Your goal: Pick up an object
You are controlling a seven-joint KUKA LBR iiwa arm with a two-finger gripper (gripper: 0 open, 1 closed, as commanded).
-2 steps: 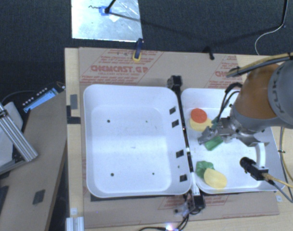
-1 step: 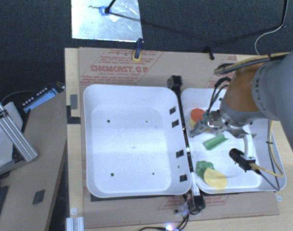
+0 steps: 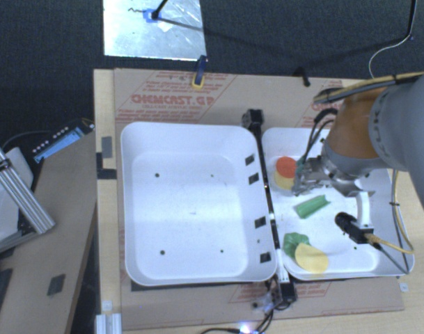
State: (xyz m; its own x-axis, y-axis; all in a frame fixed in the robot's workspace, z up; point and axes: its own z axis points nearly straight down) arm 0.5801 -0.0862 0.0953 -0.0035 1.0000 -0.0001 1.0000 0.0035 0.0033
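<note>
My gripper hangs low over the right bin, near its left-middle part. Just left of it lies a round red piece on top of a pale yellow piece, touching or nearly touching the gripper. A green block lies tilted directly below the gripper. Near the bin's front left corner sit a green leafy piece and a yellow disc side by side. The arm's grey body covers the bin's right rear part.
The left bin stands beside the right one, split from it by a black divider rail with clips. A cardboard sheet lies under both bins. A silver plate sits beyond the bench.
</note>
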